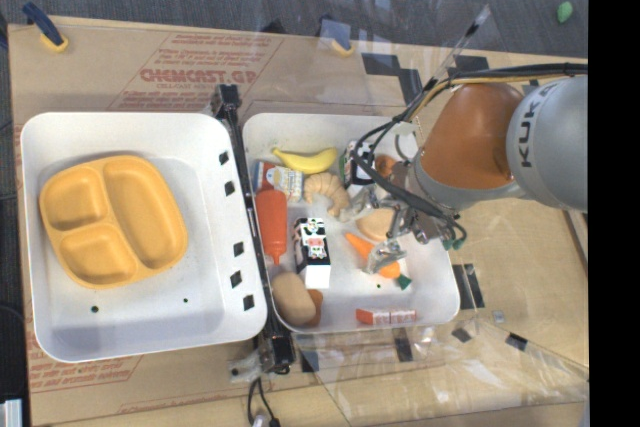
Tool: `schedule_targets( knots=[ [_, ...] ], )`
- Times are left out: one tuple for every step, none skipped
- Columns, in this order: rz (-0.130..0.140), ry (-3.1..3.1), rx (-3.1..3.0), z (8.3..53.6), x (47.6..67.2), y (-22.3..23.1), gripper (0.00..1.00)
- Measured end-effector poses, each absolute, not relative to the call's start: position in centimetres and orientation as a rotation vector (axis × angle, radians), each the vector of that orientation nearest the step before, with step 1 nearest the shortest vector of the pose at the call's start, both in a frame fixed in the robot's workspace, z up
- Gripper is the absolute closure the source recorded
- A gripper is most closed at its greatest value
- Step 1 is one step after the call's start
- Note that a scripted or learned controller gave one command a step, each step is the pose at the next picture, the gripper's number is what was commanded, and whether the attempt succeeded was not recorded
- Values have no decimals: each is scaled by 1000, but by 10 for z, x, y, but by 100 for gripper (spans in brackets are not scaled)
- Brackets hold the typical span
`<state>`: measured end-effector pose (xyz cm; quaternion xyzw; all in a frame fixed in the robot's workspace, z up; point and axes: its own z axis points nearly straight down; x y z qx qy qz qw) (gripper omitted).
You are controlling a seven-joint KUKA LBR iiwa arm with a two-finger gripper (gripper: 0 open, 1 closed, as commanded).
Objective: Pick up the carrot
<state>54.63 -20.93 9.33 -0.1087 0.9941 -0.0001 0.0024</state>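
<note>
The carrot (360,243) is orange with a green top and lies in the right bin (440,290), right of centre, pointing up-left with its green end toward the lower right. My gripper (386,255) reaches in from the right and sits low over the carrot's middle, hiding that part. Orange shows on both sides of the gripper. The grey arm with its orange band (470,140) hangs over the bin's right side.
The right bin also holds a banana (306,159), a croissant (325,190), a red bottle (270,220), a small carton (314,250), a potato (293,298) and a small box (386,317). A yellow divided plate (110,217) sits in the left bin (60,325).
</note>
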Motion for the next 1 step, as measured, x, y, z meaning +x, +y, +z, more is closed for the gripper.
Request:
schedule_targets(
  knots=[
    [-2,3115,-353,104,548,-208,100]
  ],
)
